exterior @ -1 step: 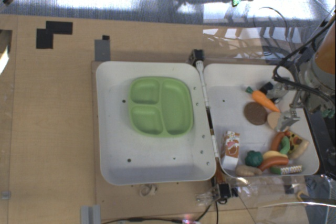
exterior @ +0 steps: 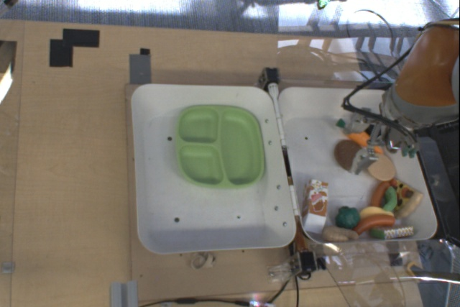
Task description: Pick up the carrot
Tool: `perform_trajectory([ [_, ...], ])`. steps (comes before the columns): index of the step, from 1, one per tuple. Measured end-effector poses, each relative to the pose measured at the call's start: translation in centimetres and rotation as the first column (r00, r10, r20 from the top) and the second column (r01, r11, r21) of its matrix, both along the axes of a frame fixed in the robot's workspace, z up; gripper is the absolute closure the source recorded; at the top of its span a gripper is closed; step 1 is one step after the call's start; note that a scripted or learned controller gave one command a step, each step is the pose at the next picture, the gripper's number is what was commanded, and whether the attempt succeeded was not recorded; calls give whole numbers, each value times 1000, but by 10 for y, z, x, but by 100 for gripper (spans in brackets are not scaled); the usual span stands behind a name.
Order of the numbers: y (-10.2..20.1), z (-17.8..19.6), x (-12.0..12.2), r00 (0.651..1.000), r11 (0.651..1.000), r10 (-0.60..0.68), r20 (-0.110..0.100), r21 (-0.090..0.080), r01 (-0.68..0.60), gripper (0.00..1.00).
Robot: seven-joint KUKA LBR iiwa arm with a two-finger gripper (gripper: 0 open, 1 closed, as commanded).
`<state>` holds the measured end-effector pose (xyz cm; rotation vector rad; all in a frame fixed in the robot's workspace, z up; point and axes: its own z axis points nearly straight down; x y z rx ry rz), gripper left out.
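Observation:
The carrot (exterior: 357,138) is a small orange piece with a green top, lying in the upper middle of the right bin (exterior: 309,129). My gripper (exterior: 369,155) hangs just below and to the right of it, over the gap between a brown disc (exterior: 346,153) and a tan oval piece (exterior: 382,170). The carrot's right end is partly hidden by the wrist. Nothing visibly sits in the gripper.
Toy foods crowd the right bin's lower part: a small carton (exterior: 316,198), a green broccoli (exterior: 348,217), a red sausage (exterior: 379,192), a pizza slice (exterior: 407,199) and a yellow piece (exterior: 375,212). The left bin (exterior: 154,183) holds a green divided plate (exterior: 219,145).

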<state>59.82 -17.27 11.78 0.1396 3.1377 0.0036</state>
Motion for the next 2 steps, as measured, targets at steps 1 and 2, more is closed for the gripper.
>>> perform_trajectory([
  [1,-25,-28,-13,990,990,-142,14,-1,142,0],
  [2,-24,-14,-8,990,991,-135,27,-3,135,100],
])
